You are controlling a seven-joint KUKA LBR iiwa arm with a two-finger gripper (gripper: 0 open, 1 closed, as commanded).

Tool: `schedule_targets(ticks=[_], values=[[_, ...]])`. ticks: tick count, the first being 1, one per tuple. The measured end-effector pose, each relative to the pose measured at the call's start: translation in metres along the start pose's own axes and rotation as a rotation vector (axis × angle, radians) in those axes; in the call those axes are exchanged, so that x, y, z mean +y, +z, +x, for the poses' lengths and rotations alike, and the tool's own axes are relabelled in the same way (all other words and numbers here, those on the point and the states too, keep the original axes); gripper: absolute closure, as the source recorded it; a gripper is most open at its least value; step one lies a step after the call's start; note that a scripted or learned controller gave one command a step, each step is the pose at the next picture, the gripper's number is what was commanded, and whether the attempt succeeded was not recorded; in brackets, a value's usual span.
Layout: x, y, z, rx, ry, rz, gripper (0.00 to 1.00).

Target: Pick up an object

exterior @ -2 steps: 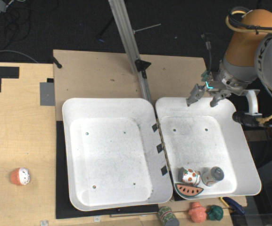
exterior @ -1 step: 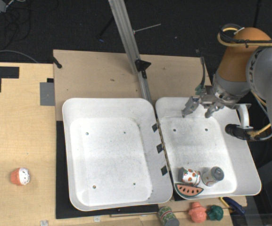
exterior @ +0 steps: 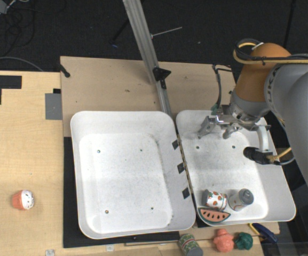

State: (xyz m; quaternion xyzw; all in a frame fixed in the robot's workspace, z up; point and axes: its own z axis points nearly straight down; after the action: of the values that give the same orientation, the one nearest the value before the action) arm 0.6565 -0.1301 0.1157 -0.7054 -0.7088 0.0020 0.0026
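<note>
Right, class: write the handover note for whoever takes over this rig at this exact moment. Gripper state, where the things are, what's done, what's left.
Gripper: over the far end of the right bin, nothing between its fingers; whether open or shut is unclear.
Things: red-and-white cup, grey can and watermelon slice cluster at the right bin's near edge, away from the gripper.
Done: nothing picked yet.
Left: move to the near cluster, grasp one object, lift it.
</note>
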Motion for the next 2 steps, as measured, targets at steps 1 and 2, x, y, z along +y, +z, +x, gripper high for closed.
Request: schedule_targets(ticks=[1,2], values=[[0.0,0.026,0.002,0.0,0.0,-0.001,0.0],[0.0,0.014,0.002,-0.001,0.0,-0.003,1.0]])
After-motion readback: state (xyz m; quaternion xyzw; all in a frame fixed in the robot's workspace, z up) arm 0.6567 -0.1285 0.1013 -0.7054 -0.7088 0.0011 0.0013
